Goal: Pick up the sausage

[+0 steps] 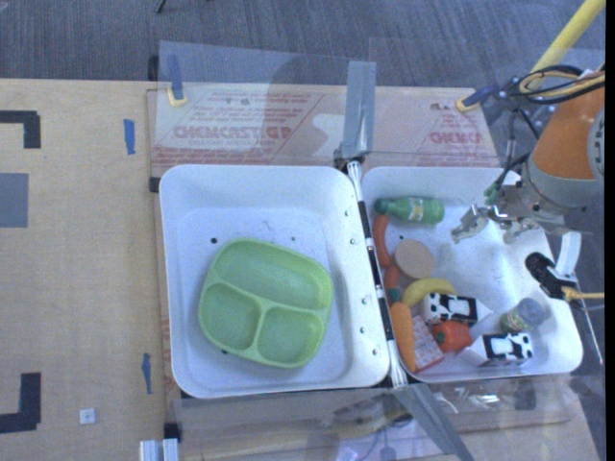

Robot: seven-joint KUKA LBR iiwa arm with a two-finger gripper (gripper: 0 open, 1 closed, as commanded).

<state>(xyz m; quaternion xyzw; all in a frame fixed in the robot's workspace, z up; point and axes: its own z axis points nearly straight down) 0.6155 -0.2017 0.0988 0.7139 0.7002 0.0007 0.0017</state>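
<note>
Sausage (381, 239) lies in the right bin (567, 349), hard against its left wall, long axis running along that wall. Reddish-orange, small, rounded ends. A round tan disc (415, 257) sits just beside it on the right; a green bottle (411, 209) lies across near its top end; a banana (429, 289) is lower down.

Gripper (478, 223) hovers over the right bin's upper middle, apart from the sausage. Fingers empty; whether jaws are spread or closed, can't tell from this angle.

Handling, my guess: toy food, so light, probably stiff plastic or rubbery, smooth skin, likely to roll or squirt out of a pinch. Best grip is mid-length, jaws across the short axis. Problem: the wall leaves little room for a finger on that side. May need to nudge it off the wall first.

Writing: red print on the cardboard (235, 123) behind the left bin (183, 286), too blurred to read. Nothing legible on the bottle label.
</note>
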